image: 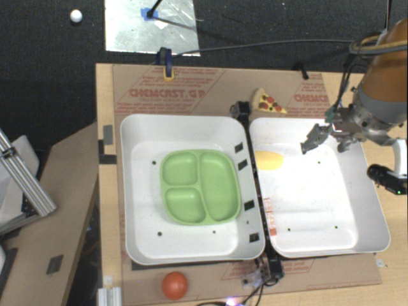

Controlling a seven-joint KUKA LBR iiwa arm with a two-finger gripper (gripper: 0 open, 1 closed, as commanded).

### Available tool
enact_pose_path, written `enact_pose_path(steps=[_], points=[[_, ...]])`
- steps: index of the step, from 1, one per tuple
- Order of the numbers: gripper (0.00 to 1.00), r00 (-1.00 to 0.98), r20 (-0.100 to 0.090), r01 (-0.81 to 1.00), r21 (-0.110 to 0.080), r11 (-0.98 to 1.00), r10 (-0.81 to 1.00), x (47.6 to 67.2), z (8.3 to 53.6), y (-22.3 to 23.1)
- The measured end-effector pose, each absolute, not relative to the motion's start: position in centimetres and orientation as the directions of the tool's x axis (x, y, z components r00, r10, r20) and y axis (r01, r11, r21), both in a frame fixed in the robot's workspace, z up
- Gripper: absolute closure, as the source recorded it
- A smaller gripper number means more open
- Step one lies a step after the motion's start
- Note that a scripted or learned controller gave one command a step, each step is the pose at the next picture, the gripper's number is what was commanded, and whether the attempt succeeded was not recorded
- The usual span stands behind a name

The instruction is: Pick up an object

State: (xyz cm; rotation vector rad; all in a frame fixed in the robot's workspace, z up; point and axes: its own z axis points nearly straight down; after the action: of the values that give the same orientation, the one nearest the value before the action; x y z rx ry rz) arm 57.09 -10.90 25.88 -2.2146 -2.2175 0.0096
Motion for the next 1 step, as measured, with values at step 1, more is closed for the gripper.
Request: enact_pose_path(steps=[1], points=[[0.0,-0.003,0.0,1.0,0.002,0.003,1.0,57.3,26.49,-10.89]])
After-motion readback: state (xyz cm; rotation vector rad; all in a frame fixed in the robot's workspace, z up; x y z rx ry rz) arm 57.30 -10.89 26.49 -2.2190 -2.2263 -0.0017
